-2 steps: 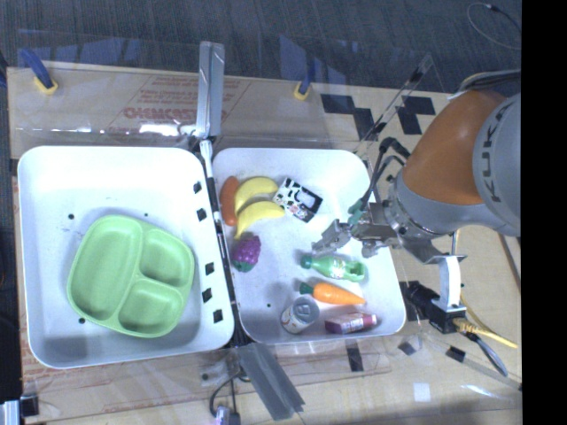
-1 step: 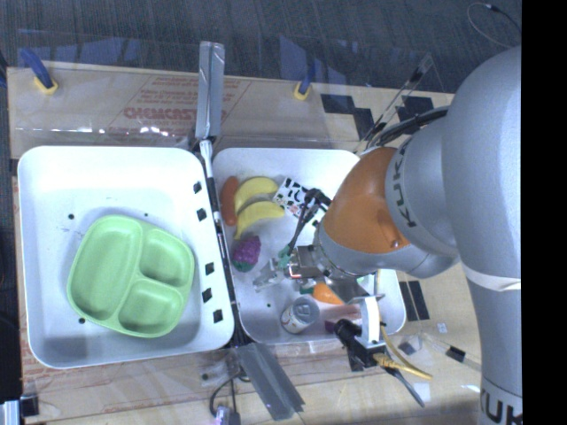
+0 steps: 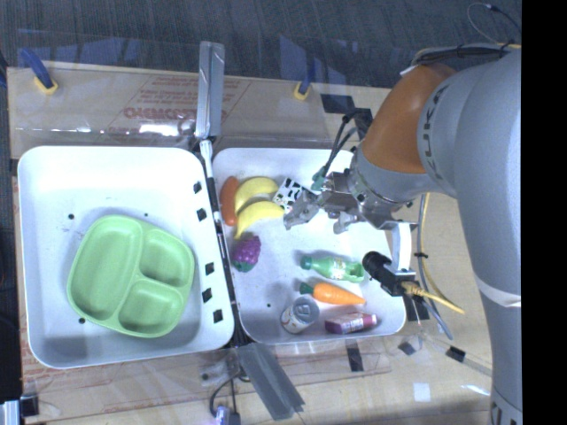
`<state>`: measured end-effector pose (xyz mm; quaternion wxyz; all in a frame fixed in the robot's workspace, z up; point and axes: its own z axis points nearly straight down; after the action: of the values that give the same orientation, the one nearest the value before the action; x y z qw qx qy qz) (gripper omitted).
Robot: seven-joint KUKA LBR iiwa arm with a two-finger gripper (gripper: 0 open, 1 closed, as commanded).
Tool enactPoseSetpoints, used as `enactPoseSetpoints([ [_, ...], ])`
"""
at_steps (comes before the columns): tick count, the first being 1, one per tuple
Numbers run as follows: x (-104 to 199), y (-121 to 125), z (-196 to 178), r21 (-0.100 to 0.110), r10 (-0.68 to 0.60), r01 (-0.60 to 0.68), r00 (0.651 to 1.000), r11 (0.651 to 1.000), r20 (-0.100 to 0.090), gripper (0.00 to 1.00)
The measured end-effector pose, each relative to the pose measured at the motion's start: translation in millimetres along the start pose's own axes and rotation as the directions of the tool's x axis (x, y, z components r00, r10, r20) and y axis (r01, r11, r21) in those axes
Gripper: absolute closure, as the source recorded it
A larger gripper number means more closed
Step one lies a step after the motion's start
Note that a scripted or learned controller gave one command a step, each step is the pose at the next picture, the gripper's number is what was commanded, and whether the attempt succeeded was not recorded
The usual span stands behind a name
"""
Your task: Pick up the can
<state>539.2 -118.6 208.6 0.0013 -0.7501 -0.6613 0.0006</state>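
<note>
The can [image 3: 300,314] is silver and stands near the front edge of the right bin [image 3: 266,329], its round top facing up. My gripper [image 3: 315,218] hovers over the middle of that bin, well behind the can and apart from it. Its two fingers [image 3: 293,217] point down and stand spread, with nothing between them.
In the right bin lie two bananas [image 3: 255,204], an orange-red item [image 3: 229,200], purple grapes [image 3: 246,251], a green bottle [image 3: 335,267], a carrot [image 3: 335,294] and a pink bottle [image 3: 351,324] next to the can. The left bin [image 3: 35,237] holds a green divided plate [image 3: 131,275].
</note>
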Motion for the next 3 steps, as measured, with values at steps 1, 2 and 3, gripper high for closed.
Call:
enactPoseSetpoints([
  [1, -28.1, -54.3, 117.5, -0.001, 0.392, -0.392, 0.920, 0.920, -0.001, 0.00],
  [2, -27.5, -54.4, 108.1, 0.002, 0.387, -0.387, 0.922, 0.922, -0.002, 1.00],
  [3, -63.2, 32.1, -20.3, 0.001, 0.469, -0.469, 0.883, 0.883, -0.001, 1.00],
])
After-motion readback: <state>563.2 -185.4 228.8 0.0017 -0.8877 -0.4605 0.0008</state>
